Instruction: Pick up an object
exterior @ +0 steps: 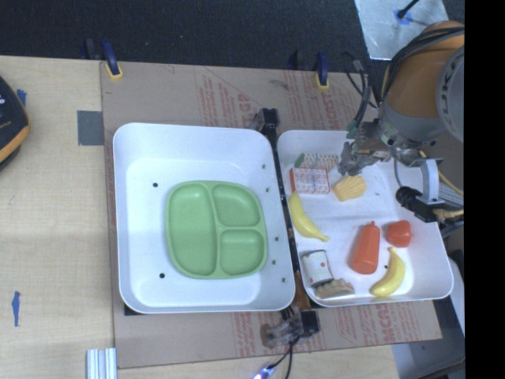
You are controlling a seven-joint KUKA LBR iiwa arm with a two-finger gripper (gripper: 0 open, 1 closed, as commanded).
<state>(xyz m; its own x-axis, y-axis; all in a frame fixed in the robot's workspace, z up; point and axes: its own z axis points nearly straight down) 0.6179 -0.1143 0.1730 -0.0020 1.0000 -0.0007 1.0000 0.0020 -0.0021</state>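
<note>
The grey arm with its orange band is reaching in from the right and bending down over the right bin (pixel 442 279). Its gripper (pixel 353 166) is pointing down into the far part of that bin, and its tip is hanging right above a small yellow corn piece (pixel 349 188), touching it or almost touching it. I cannot tell if the corn is being held. Just to the left of the gripper a small box with red print (pixel 311 175) is lying flat. Nearer to us and a bit left of the gripper, a yellow banana (pixel 304 218) is lying along the bin wall. Below the gripper an orange carrot-like toy (pixel 364 248) is lying beside a red tomato-like toy (pixel 398 232). A second banana (pixel 390 275) is curving near the front edge, and a small can (pixel 317 265) is lying on its side with a brownish piece (pixel 333 288) beside it. Far to the left of the gripper, the left bin (pixel 134 212) is holding a green divided plate (pixel 215 228).
</note>
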